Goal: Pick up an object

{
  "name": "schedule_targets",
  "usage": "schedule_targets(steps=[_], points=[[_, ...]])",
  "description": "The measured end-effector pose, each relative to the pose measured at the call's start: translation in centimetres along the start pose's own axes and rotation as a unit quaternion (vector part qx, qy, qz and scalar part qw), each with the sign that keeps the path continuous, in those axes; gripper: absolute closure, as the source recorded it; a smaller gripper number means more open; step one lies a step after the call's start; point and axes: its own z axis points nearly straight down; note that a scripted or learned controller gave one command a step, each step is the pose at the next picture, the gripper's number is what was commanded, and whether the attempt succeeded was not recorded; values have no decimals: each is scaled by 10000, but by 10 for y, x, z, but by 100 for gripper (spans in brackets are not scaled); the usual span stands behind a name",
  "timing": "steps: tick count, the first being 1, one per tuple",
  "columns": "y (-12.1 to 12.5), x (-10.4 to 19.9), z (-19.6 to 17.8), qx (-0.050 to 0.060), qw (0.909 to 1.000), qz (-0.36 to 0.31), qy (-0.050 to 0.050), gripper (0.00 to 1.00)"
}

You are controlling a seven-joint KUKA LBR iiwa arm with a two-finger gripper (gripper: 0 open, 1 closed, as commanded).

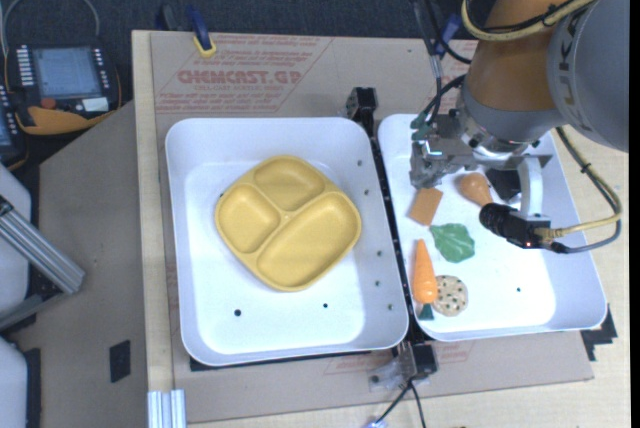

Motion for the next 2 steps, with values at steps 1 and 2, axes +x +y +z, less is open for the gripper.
schedule_targets(steps=[1,2], points=[[7,51,10,-6,10000,-6,0,100],[25,93,2,-24,10000,0,0,100]])
